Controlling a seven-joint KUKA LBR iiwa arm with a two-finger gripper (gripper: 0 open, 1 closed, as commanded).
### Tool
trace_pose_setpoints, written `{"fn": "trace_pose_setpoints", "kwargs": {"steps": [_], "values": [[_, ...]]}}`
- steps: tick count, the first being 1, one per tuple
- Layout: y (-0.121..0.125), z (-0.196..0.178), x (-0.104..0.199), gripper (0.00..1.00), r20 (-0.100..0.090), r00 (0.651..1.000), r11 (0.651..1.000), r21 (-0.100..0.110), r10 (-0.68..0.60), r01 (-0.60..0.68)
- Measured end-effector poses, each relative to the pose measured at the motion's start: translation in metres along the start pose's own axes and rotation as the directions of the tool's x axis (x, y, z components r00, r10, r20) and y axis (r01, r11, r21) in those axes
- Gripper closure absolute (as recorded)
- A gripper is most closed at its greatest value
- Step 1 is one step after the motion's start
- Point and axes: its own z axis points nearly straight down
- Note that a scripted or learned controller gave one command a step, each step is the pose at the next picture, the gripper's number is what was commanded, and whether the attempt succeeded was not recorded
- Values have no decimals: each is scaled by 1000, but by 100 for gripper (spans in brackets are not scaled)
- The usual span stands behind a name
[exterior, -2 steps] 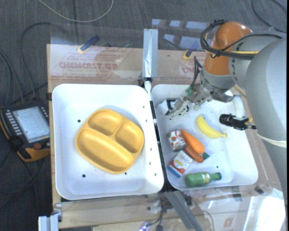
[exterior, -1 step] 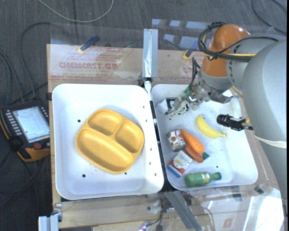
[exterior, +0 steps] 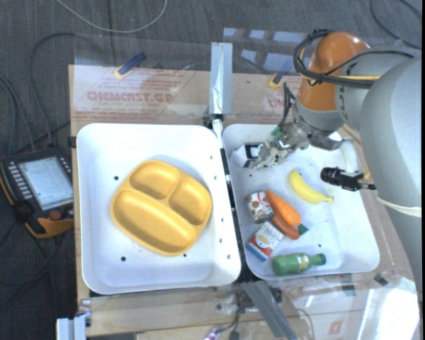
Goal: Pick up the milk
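The gripper [exterior: 263, 156] hovers low in the right bin's [exterior: 361, 250] far-left corner; whether its fingers are parted or clenched, I can't tell. The milk [exterior: 265, 239] lies nearer the front, just beside the carrot [exterior: 285, 212].

Both bins [exterior: 92, 190] are white; the divided tray [exterior: 161, 206] is yellow; the banana [exterior: 308, 188] is yellow; the carrot [exterior: 284, 209] is orange; the bottle [exterior: 297, 263] is green; the milk [exterior: 266, 239] carton is white, red and blue; the arm [exterior: 382, 112] is grey with an orange band.
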Motion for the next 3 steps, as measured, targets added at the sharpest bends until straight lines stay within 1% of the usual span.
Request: {"fn": "trace_pose_setpoints", "kwargs": {"steps": [1,2,3], "values": [[15,-87,37,100,39,991,990,-43,-132,133],[11,-90,18,100,69,817,818,-19,-573,575],[8,-136,37,100,66,840,840,-34,-538,541]]}}
